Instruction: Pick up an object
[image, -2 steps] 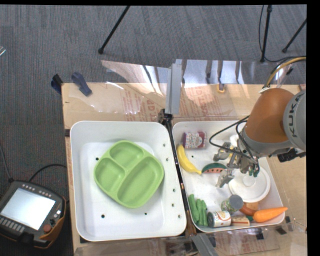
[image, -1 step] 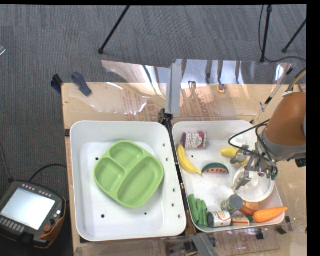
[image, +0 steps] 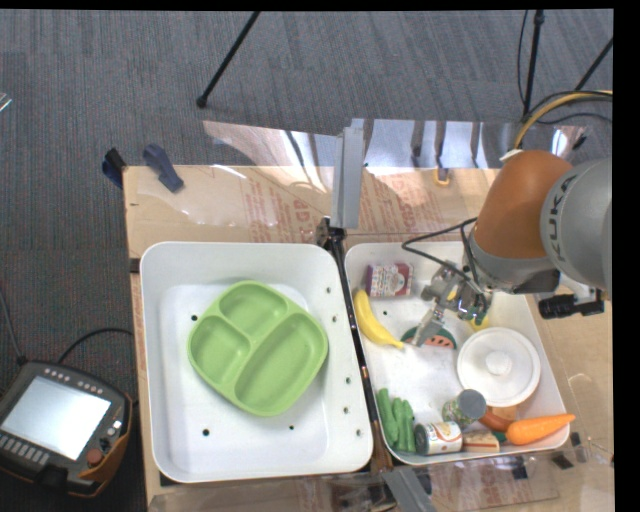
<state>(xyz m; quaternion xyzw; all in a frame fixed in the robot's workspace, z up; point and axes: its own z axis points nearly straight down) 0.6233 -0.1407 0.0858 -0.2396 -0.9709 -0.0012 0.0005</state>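
My gripper (image: 433, 325) hangs low in the right bin (image: 425, 382), near its middle, tilted down and to the left. Its tip is right over a small watermelon-slice toy (image: 441, 341), green-rimmed with a red face, and seems to touch it. Just left of it lies a yellow banana (image: 372, 320). A maroon packet (image: 388, 280) sits at the back of the bin. In front of the gripper's right side stands a white round bowl (image: 498, 365).
Along the right bin's front lie green bean pods (image: 397, 420), a small can (image: 438, 437), a grey-green round lid (image: 465, 407) and an orange carrot (image: 538, 429). The left bin (image: 160, 300) holds a green divided plate (image: 258, 346). The arm's orange band (image: 520, 205) looms over the bin's back right.
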